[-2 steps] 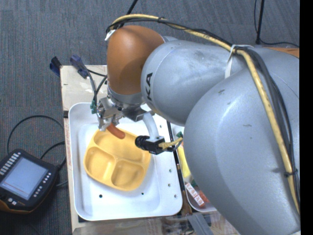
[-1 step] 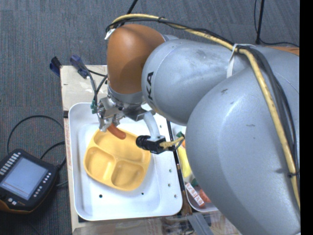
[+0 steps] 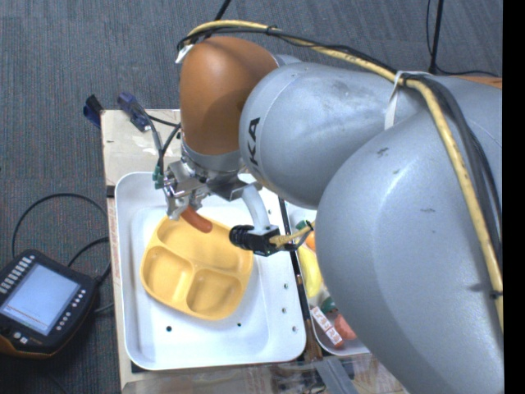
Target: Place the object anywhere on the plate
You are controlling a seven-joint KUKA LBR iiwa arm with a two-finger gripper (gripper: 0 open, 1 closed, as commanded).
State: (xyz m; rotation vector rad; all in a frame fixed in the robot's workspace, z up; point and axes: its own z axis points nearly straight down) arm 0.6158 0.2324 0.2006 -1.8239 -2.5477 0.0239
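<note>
A small orange-red sausage point(image 3: 197, 221) lies slanted over the far rim of the yellow divided plate point(image 3: 197, 277), its upper-left end right at my gripper point(image 3: 175, 207). The plate rests in the left white bin point(image 3: 143, 335), toward its far left. My gripper hangs under the orange wrist band, directly above the plate's far-left corner and touching or nearly touching the sausage's end. The wrist hides the contact point, so I cannot tell whether the sausage is held or resting on the plate.
A black connector point(image 3: 251, 238) on a white cable hangs beside the plate's right edge. The right bin holds a yellow item point(image 3: 310, 274) and orange-red pieces point(image 3: 338, 327), mostly hidden by the arm. A teach pendant point(image 3: 37, 298) lies on the floor at left.
</note>
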